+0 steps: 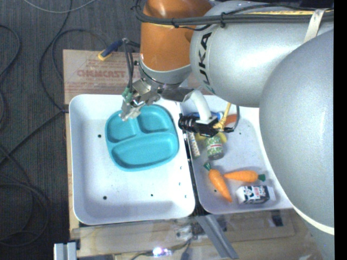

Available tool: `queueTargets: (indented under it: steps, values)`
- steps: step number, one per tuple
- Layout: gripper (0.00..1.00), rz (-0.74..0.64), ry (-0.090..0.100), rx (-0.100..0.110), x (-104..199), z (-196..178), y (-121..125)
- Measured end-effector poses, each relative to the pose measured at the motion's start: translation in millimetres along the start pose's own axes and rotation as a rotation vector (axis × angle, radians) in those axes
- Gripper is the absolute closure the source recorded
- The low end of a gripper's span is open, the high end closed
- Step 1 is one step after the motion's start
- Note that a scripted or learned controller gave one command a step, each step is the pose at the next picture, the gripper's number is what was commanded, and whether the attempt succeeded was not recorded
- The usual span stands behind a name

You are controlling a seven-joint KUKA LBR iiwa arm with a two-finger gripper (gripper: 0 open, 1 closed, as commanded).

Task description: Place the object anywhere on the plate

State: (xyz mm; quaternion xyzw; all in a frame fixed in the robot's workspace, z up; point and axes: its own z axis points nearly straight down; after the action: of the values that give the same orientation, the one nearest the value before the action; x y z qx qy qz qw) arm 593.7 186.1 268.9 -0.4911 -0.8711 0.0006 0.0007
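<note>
Arm (255, 53): a huge grey robot arm with an orange band fills the upper right and reaches in over the bins, its wrist above the left bin's far edge.
Left bin (92, 199): a shallow white tray on the bench, holding the plate in its far half.
Right bin (255, 140): a matching white tray just beside the left one, partly hidden under the arm, holding the small toy objects.
Plate (143, 140): a turquoise divided plate with three compartments, lying flat in the left bin, tilted slightly.
Gripper (129, 111): hangs at the plate's far left corner, its tips right at the rim; whether the claw is open, closed or gripping anything cannot be told from here.
Carrots (219, 183): two orange toy carrots in the right bin, near each other toward the front, well apart from the plate.
Carton (253, 194): a small black-and-white box just in front of the carrots.
Green jar (215, 147): a small green container near the middle of the right bin.
</note>
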Motion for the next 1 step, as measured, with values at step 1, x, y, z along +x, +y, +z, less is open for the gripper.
queueTargets:
  steps: [1]
  values:
    - [1.00, -0.027, 0.000, 0.002, 43.7, 83.0, 4.5]
